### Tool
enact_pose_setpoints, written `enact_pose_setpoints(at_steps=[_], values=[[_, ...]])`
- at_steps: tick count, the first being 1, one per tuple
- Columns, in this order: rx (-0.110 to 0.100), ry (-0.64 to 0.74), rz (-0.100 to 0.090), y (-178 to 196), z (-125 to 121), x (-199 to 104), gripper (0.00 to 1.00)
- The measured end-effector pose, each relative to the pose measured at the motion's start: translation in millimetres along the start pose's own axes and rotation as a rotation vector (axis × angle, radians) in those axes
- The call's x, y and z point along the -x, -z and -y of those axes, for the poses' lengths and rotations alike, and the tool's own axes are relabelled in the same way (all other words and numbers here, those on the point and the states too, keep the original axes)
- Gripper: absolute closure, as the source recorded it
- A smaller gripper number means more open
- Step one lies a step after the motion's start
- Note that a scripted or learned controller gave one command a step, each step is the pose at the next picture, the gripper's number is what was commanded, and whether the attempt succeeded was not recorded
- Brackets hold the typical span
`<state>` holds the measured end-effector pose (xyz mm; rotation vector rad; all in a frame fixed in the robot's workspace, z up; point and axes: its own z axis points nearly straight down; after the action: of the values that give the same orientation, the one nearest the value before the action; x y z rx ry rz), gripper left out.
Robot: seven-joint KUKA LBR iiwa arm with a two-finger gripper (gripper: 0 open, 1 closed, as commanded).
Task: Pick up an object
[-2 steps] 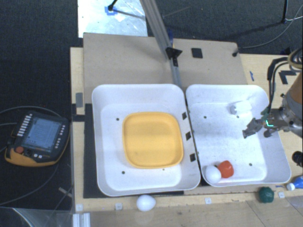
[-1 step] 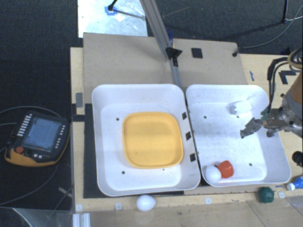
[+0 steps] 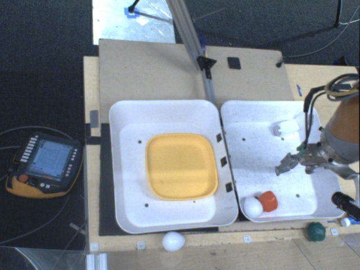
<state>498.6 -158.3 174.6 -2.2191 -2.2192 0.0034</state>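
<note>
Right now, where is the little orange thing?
The orange thing sits in the right bin, near its front edge, touching a white ball on its left, below the gripper.

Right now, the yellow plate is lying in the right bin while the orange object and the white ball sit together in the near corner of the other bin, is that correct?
Not quite. The camera view shows the yellow plate lying in the left bin, not the right. The orange object and the white ball do sit together, in the near corner of the right bin.
</note>
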Motion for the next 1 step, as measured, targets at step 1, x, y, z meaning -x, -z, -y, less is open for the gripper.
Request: enact_pose_setpoints(at_steps=[1], values=[[0.001, 0.000, 0.000, -41.7, -2.4, -1.4, 0.00]])
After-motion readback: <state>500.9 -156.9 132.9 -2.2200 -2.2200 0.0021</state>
